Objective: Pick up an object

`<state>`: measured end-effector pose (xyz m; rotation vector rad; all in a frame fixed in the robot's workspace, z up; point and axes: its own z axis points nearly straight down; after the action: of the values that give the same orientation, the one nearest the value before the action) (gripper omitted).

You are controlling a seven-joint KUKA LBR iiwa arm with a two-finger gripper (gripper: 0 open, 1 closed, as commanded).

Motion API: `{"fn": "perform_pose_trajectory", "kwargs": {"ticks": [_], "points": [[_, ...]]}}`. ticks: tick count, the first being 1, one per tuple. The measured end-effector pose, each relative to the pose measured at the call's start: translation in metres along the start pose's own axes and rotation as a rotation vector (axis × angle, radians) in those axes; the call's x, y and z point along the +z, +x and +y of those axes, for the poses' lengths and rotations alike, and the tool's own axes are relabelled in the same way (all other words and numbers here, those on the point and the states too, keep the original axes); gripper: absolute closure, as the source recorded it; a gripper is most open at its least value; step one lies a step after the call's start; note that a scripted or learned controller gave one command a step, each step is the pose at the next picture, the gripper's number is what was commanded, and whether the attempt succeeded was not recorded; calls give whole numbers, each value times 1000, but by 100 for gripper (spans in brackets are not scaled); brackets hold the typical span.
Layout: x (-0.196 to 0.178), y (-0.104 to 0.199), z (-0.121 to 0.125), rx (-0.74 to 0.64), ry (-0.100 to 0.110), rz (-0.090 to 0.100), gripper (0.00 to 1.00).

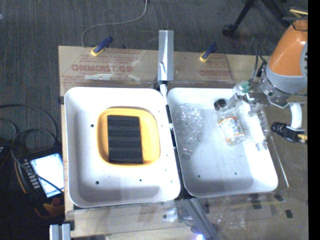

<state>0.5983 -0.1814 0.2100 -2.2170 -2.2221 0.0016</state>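
The right bin (250,184) holds a clear plastic bottle (231,127) with a pale orange label and a dark cap (220,104), lying near its far right part. A crumpled clear plastic piece (189,126) lies at the bin's left side. Another clear item (257,126) rests just right of the bottle. In the left bin (80,184) a yellow holder (152,134) carries a black ridged block (125,139). My gripper (243,95) hangs over the right bin's far right corner, just above the bottle's cap end, under the orange-banded wrist (290,54).
A metal divider post (165,54) stands at the back between the bins. Two blue-and-yellow clamps (101,46) (208,51) sit on the brown board behind. Cables and a small lit screen (45,171) lie on the floor at left.
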Motion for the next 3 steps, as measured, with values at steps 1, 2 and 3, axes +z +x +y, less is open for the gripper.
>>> {"fn": "perform_pose_trajectory", "kwargs": {"ticks": [1, 2, 3], "points": [[29, -39, 63, 33, 0, -2, 0], [34, -25, 70, 3, 0, -5, 0], [110, -29, 60, -165, -5, -4, 0]]}}
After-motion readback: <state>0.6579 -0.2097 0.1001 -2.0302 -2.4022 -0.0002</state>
